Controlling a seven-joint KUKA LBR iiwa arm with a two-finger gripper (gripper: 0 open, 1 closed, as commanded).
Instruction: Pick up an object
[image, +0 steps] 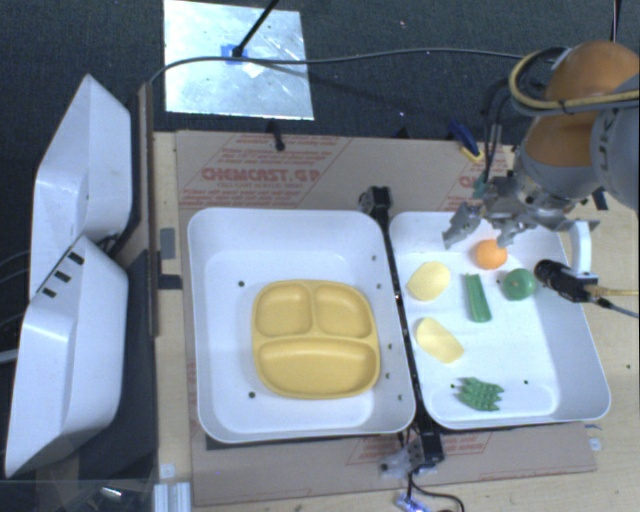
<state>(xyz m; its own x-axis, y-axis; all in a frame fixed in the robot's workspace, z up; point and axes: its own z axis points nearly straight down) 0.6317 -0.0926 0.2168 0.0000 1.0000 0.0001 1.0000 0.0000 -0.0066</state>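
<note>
- The claw (484, 229) sits at the upper right of the frame, over the back edge of the right-hand shallow white bin (570, 390); its two grey fingers are spread apart with nothing between them.
- A small round orange ball (490, 255) lies just below the claw, near the right fingertip, on the bin floor.
- Just right of and below it rests a round green fruit-like piece (518, 284).
- A short dark-green stick (477, 297) lies below the orange ball, nearly upright in the frame.
- Two pale-yellow rounded lumps lie further left in that bin: one (428, 281) beside the stick, the other (438, 340) below it.
- A flat green leafy piece (479, 394) lies near the bin's lower edge.
- The left-hand white bin (215, 300), mid-frame, holds a yellow plastic three-compartment plate (316, 337).
- Both bins rest on brown cardboard (260, 170) covering the desk.
</note>
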